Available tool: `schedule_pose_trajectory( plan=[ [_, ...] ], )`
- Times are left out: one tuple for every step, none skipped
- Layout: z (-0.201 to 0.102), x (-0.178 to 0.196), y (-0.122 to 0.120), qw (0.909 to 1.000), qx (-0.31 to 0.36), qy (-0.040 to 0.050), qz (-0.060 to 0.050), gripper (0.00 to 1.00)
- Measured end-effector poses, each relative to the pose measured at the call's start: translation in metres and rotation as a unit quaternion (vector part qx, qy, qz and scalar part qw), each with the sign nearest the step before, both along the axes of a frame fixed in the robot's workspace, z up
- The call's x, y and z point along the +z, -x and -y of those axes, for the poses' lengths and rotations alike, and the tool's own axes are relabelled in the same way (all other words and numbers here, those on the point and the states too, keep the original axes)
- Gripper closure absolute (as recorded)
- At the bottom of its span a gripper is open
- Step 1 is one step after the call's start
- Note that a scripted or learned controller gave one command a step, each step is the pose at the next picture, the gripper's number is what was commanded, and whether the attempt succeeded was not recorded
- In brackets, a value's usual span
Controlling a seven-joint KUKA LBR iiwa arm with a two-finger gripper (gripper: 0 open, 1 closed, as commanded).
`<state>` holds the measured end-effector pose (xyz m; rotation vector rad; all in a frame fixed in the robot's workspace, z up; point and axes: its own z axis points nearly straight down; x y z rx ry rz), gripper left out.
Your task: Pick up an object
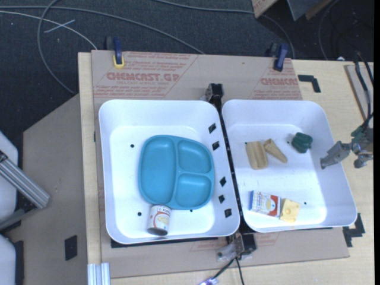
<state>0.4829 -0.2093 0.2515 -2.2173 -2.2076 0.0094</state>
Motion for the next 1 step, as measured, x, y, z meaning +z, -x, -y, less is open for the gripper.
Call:
schedule_pose_trajectory(
  plan=[
    [-0.0007,0.0064,-0.0027,1.0,0.002,0.0019,0.006,0.0]
  ],
)
